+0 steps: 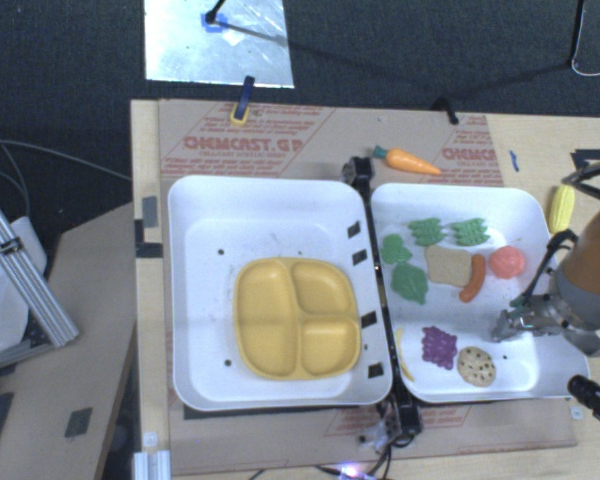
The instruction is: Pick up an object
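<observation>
where the arm reaches in from the right, its gripper (512,325) hangs low over the right-hand part of the right bin (528,206), with the orange band of the wrist just behind it at the frame's edge; whether the fingers stand apart or together cannot be told at this angle, and nothing shows between them. the toy foods lie spread across the right bin: two green leafy pieces (426,231) and (469,232) near the back wall, two darker green pieces (395,249) and (411,283) to their left, a slice of bread (448,265) in the middle with a sausage (472,278) touching its right edge, and a red tomato (507,262) just beyond that. nearer the front sit a bunch of purple grapes (438,346) and a cookie (476,366), side by side; the cookie lies near the gripper, to its lower left. the left bin (200,208) bears a yellow divided plate (297,317). outside the bins, a carrot (406,160) lies on the cardboard behind them, and a corn cob (561,208) rests beside the right bin's far corner.
</observation>
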Motion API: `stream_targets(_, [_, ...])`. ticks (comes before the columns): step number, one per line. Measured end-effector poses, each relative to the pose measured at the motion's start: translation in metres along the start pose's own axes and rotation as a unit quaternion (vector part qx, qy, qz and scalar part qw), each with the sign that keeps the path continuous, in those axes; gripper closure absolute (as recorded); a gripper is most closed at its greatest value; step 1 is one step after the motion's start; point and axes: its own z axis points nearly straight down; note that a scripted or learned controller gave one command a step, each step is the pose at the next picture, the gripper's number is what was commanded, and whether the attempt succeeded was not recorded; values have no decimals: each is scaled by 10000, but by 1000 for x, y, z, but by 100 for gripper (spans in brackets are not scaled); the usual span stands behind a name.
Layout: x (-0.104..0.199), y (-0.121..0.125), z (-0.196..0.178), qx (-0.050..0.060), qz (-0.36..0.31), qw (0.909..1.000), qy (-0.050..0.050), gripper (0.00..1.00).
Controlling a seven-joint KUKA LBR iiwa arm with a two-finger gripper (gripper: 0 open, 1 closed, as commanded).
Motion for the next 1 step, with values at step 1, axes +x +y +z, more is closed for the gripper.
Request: stream_targets(1, [1,4,-1,-31,-17,10000,-8,0])
